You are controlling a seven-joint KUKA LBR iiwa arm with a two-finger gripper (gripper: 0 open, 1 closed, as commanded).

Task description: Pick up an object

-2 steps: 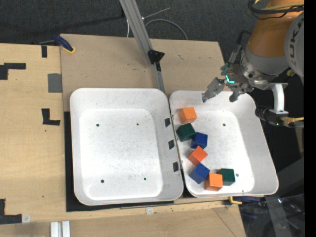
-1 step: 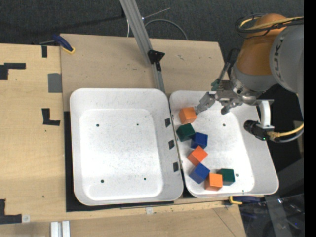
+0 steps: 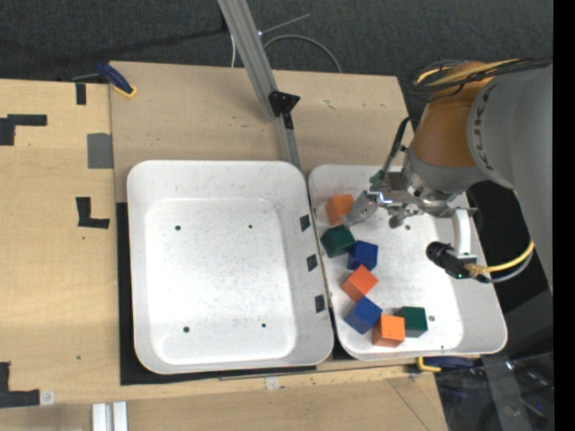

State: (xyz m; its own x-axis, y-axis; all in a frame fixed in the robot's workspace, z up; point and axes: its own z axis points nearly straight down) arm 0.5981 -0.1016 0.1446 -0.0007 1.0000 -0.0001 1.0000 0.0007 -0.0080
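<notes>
Overhead, jaws (image 3: 367, 206) beside orange cube (image 3: 339, 208), unlabelled blocks in right bin (image 3: 476, 326)

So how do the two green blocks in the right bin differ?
The upper green block lies near the bin's left wall, close below the orange block by the hand; the lower green block sits near the bottom rim. The upper one touches a blue block; the lower one touches an orange block. Both are dark green cubes of similar size.
</notes>
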